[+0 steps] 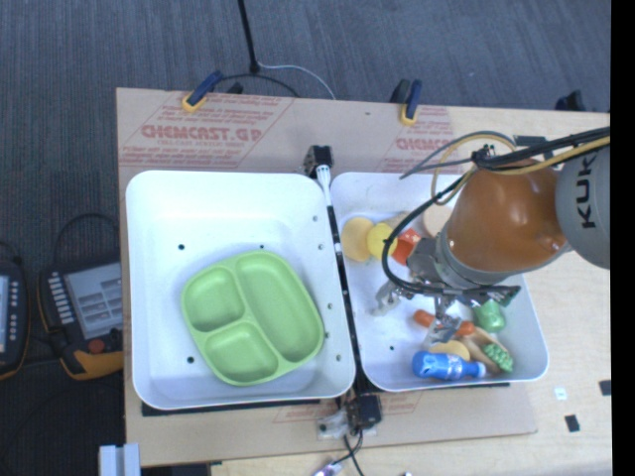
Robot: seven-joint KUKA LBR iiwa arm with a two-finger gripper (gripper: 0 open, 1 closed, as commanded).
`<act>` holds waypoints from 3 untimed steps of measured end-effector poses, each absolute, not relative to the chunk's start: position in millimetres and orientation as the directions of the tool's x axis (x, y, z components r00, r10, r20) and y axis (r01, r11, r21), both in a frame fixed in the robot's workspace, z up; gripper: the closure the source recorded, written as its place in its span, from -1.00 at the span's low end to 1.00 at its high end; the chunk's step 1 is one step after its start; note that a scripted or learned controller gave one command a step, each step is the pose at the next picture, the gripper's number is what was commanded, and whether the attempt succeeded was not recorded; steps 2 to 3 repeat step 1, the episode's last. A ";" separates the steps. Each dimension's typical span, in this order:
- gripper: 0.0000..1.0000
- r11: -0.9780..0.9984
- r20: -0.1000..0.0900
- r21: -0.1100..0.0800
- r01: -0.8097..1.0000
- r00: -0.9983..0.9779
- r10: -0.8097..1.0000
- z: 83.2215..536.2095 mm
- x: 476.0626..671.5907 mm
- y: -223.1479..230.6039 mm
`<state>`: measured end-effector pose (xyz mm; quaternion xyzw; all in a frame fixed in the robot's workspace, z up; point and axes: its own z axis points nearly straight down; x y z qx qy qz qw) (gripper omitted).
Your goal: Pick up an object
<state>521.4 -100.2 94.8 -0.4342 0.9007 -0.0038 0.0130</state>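
Gripper point(444, 315) closure could not be determined, its tip being masked by the wrist from above. It was positioned low over the right bin point(533, 337), among the small toys: a green piece point(489, 316) just beside it, a blue bottle point(446, 367) nearer the front wall, a yellow ball point(357, 238) well apart at the back. A green divided plate point(253, 315) was set in the left bin point(159, 216).

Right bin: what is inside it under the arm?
The right bin holds a yellow ball, a blue bottle, a green piece and small orange pieces. The arm covers the bin's upper middle, so anything beneath it is hidden.
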 end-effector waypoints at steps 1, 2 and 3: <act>-1.00 0.623 -0.024 -0.030 -0.782 -0.622 -0.782 95.5 507.4 -102.0; -1.00 0.623 -0.024 -0.030 -0.782 -0.622 -0.782 95.5 507.4 -102.0; -1.00 0.623 -0.024 -0.030 -0.782 -0.622 -0.782 95.5 507.4 -102.0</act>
